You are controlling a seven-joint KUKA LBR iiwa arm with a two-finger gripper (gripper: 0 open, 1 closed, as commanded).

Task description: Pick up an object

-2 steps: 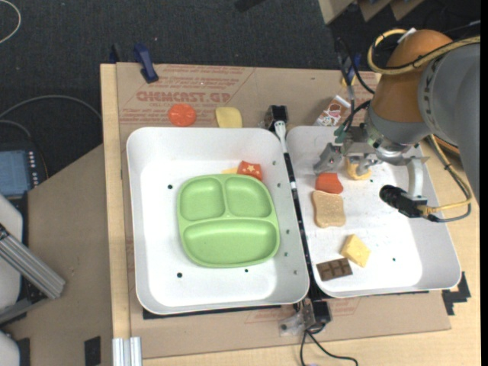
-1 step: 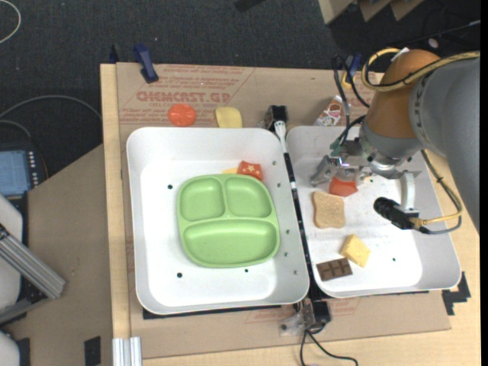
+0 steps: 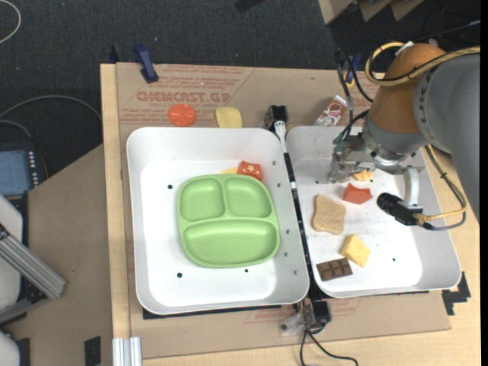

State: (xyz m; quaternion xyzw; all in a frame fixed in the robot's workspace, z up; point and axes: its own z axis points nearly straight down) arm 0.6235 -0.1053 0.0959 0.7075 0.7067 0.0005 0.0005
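I see a red piece (image 3: 357, 194) in the right bin (image 3: 427, 269), just under my gripper (image 3: 352, 166); whether the gripper is clenched I cannot tell. Bread (image 3: 329, 215), cheese (image 3: 355, 250) and chocolate (image 3: 333, 269) lie nearby.

Bright, even overhead light washes my two white bins (image 3: 152, 273) nearly to glare; shadows under their rims are soft. My arm (image 3: 450, 90) at the right edge looks blurred.
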